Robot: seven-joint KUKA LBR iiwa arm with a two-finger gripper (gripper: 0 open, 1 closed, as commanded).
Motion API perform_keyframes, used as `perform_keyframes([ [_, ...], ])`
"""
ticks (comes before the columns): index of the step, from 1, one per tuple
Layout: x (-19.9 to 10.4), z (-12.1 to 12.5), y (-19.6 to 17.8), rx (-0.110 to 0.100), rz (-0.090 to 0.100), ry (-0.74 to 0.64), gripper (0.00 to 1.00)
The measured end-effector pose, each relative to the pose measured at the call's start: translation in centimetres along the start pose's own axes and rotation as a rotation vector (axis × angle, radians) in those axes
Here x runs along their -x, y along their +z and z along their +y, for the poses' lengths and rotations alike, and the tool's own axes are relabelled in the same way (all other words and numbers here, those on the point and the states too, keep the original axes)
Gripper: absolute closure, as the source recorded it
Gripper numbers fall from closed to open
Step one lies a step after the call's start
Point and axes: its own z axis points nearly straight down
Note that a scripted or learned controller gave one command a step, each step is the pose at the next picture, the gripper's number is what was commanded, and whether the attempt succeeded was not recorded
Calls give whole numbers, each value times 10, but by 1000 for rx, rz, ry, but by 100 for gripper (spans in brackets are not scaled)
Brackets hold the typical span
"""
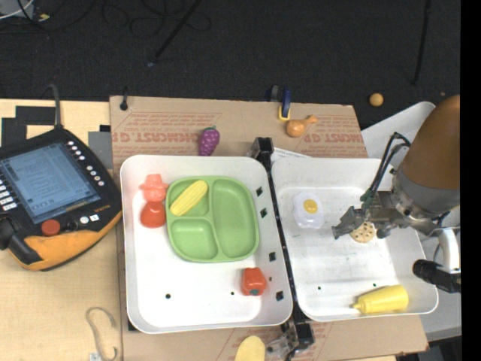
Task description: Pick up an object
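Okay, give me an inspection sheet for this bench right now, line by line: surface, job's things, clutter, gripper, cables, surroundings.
Surface: two shallow white bins on cardboard sheet.
Job's things: right bin holds round tan cookie, fried egg toy, yellow squeeze bottle; left bin holds green divided plate with yellow corn cob, orange figure, red pepper.
Clutter: purple grapes, orange pear.
Gripper: gripper beside cookie.
Cables: black cables on floor.
Surroundings: teach pendant.

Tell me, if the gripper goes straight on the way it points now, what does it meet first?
Probably the cookie, right at the gripper tip; the white container lies further left. Depth is unclear.
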Motion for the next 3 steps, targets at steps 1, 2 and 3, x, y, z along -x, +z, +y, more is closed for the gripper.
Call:
perform_keyframes([
  [1, 0, 3, -7, 14, -2, -2, 0],
  [2, -2, 0, 57, 7, 0, -3, 0],
  [3, -4, 0, 112, 8, 0, -4, 0],
])
